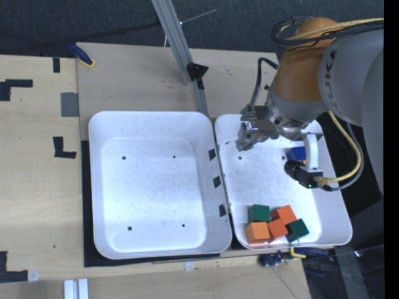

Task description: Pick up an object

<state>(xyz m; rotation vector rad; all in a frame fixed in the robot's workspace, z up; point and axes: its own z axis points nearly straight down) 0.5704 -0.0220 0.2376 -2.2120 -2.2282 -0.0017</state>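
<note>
**Gripper high in the right bin, blocks clustered at the near edge**

Gripper (pixel 244 143) low over the far-left part of the right bin (pixel 249 179), above bare white floor, well apart from any block. Nothing visible between its tips; spread of the pincer impossible to tell from this angle. Likely a descent that lands on bare floor rather than on a block.

Candidates huddled at the near wall: a dark green block (pixel 259 213), two orange blocks (pixel 257 232) (pixel 285 215) and a second green block (pixel 298 228), touching, each turned a little differently. Roughly cubic, so no clear long axis. Probably awkward to grip singly, packed so tight. A blue block (pixel 297 154) beside the wrist, partly hidden. Left bin (pixel 149 179) alongside.
</note>
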